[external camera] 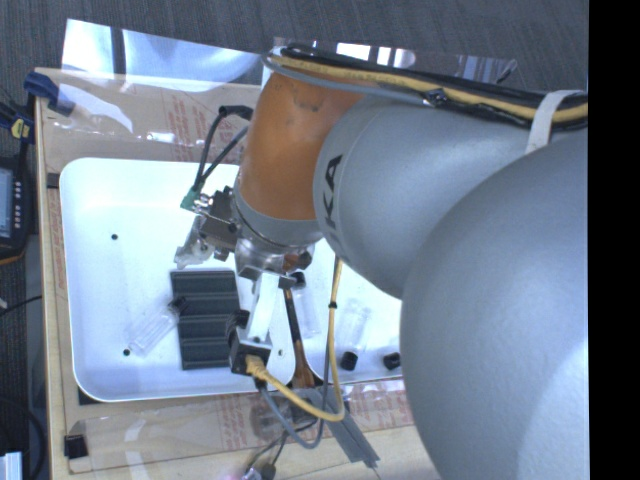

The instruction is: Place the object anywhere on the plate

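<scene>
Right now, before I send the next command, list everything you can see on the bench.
white bin: one, white, left part of view.
ribbed block: one, dark grey, in the bin under the wrist; loose or fixed to the arm, cannot tell.
clear piece: one, transparent, bin floor, left of the ribbed block.
black specks: two, black, bin floor, left side.
black bits: two, black, by the bin's near edge.
bench: one, tan, taped, around the bin.
arm: one, grey with orange band, reaching from the right.

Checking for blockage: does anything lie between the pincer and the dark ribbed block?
Nothing visible does. The pincer sits at the upper edge of the dark ribbed block in the white bin; a clear plastic piece lies left of it.
</scene>
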Controlling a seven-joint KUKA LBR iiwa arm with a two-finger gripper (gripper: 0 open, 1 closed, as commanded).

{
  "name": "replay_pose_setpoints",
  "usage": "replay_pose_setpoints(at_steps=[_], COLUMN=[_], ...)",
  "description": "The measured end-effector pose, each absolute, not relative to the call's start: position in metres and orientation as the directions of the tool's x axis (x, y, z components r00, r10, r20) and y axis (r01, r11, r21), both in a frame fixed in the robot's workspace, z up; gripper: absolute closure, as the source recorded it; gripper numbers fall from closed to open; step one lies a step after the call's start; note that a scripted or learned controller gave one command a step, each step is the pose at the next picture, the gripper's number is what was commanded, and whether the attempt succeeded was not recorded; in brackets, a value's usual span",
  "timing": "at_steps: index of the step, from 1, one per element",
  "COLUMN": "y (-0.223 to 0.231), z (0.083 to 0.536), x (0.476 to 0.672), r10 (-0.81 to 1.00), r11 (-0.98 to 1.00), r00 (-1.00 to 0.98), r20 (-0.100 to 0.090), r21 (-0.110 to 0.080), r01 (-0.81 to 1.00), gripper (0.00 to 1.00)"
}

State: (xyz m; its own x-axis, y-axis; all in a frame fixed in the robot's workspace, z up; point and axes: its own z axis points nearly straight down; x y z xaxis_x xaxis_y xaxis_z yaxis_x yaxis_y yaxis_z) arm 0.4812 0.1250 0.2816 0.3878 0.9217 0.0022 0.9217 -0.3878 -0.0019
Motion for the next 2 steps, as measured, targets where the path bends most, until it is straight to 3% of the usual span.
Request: replay_pose_setpoints(at_steps=[1,2], y=[0.128,0.162], z=[0.29,0.234], x=[0.481,0.474], r10=[0.925,0.753], r11=[-0.379,-0.658], r00=[0.379,0.658], r20=[0.002,-0.007], r21=[-0.009,-0.007], r01=[0.925,0.753], gripper=[1.0,1.0])
